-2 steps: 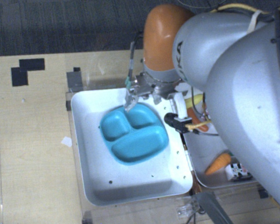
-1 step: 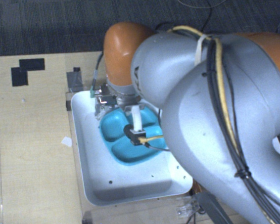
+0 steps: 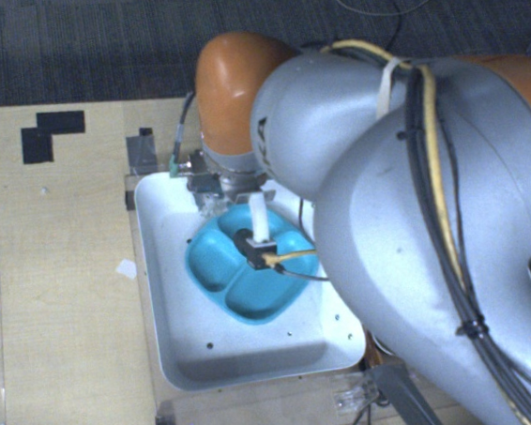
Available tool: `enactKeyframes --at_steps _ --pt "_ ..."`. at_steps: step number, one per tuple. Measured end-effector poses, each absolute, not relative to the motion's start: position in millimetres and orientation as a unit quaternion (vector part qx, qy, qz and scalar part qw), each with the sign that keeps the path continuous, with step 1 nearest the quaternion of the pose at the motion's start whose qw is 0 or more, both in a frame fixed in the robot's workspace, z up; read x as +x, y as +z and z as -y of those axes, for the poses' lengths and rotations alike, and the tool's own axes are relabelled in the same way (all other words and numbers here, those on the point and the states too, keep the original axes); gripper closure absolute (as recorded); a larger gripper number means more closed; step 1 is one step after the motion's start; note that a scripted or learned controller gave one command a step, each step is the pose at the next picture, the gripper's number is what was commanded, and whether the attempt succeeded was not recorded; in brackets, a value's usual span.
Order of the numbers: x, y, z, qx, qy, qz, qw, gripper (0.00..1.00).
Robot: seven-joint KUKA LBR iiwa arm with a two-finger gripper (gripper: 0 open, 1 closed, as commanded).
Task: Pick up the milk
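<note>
Over one blue plate [image 3: 216, 261] in one white bin [image 3: 178, 331] hangs one gripper [image 3: 217, 201], grip state unreadable

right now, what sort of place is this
Likely a robotics lab or test cell: a big grey robot arm reaches over a white bin holding a blue divided tray, on a pale bench with black marks.

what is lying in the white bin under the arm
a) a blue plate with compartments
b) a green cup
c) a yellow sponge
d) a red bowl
a: a blue plate with moulded compartments lies on the floor of the white bin, and nothing red, green or yellow rests there beside it.
</note>
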State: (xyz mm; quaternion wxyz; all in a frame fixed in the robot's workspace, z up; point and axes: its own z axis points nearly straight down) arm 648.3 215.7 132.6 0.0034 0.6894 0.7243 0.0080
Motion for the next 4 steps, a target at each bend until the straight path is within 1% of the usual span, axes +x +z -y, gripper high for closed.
enactKeyframes --at_steps 1,2,3,4 --pt "631.8 294.1 -151.3 0.517 0.003 -0.856 0.003 1.0" --pt "632.3 437.4 -176.8 0.66 0.0031 -0.751 0.002 1.0" --pt "640.0 436.9 -201.9 0.481 0.0027 -0.877 0.003 1.0" --pt "644.1 402.1 -204.8 0.423 0.0018 -0.906 0.002 1.0"
